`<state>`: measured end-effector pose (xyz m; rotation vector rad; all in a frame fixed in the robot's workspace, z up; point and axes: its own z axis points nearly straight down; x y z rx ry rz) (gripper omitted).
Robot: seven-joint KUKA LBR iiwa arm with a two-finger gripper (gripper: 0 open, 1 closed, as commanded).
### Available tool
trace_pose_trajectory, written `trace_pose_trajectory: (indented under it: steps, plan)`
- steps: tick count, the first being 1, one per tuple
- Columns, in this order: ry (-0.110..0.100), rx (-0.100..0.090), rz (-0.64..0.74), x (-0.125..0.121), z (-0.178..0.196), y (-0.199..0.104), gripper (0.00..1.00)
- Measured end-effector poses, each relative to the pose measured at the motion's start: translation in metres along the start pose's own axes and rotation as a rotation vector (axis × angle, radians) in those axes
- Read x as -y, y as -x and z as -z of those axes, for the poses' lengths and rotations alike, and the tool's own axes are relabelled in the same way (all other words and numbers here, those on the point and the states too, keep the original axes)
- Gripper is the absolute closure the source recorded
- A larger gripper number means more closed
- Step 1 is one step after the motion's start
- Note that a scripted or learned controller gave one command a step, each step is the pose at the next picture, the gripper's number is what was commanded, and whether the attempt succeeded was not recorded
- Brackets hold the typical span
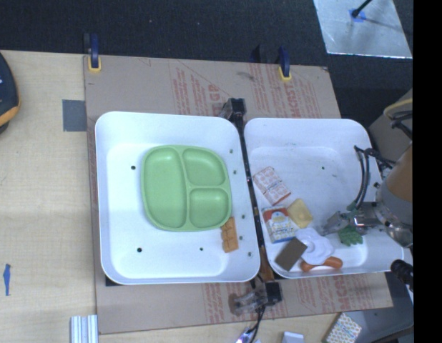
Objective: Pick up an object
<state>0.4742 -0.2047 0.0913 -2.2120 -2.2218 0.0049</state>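
1. Objects for picking sit across two shallow white bins (106,191) on the table: a green sectioned plastic plate (185,188) and an orange wafer-like block (229,234) at left.
2. Clustered in the right bin: a printed packet (271,184), a yellow block (301,211) and a brown block (291,253).
3. Just right, near a green toy piece (351,237), hovers the end effector (342,224); its opening cannot be told.
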Motion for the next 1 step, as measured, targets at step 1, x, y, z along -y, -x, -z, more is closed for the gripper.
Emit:
trace_pose_trajectory:
  steps: [1]
  plan:
    - [0.002,0.001,0.001,-0.0013,0.0107,0.0013,1.00]
